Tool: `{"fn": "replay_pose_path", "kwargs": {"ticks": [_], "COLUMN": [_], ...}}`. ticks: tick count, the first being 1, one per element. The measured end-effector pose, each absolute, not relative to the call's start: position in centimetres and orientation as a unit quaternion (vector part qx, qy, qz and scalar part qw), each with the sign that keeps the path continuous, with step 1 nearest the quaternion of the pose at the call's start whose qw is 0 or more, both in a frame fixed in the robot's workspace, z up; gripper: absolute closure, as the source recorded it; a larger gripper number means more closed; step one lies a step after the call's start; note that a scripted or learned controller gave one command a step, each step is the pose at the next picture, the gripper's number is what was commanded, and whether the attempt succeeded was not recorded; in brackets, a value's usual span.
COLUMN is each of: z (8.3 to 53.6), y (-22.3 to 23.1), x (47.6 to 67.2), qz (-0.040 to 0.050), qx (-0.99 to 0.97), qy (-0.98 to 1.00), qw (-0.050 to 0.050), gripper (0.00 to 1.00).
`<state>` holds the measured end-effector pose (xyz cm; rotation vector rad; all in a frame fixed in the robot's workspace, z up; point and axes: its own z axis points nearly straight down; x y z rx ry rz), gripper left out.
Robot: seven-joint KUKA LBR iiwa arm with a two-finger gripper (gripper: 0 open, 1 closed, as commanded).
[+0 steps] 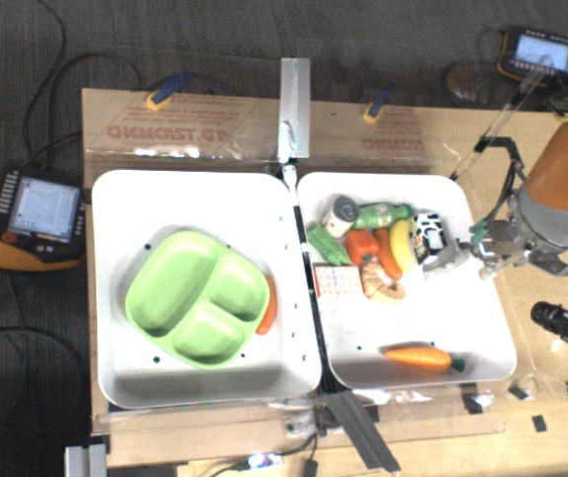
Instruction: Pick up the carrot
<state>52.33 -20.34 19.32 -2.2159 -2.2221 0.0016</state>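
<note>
Orange carrot [418, 357] lies lower right of the frame while our gripper [443, 257], jaw state we cannot tell, hovers by the toy pile [373, 241], risking a wrong grab.

robot lab: cardboard-topped bench [214, 127] on dark carpet, teach pendant [34, 219] left of it, second pendant [537, 56] beyond its far right corner, cables [26, 58] trailing around.
</note>
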Motion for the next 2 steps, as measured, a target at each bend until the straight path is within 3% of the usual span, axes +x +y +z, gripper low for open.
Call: {"fn": "replay_pose_path", "kwargs": {"ticks": [1, 2], "z": [23.6, 13.9], "y": [-16.5, -11.6], "x": [52.3, 55.3], "qz": [0.0013, 0.0024], "qx": [-0.79, -0.817], "qy": [-0.613, -0.577], "qw": [0.001, 0.002], "gripper": [0.0, 0.0]}}
